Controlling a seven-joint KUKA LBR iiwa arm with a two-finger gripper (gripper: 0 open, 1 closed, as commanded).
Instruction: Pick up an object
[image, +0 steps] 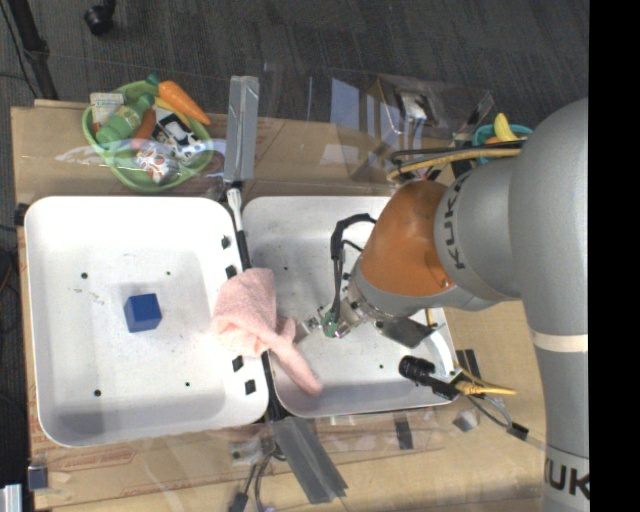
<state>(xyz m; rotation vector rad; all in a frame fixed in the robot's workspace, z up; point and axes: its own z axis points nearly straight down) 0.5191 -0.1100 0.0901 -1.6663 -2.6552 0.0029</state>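
We see the grey arm stretching over the right bin, with its gripper low beside the pink cloth (draped over the divider between both bins); can't tell how the claw stands. A blue cube sits in the left bin.
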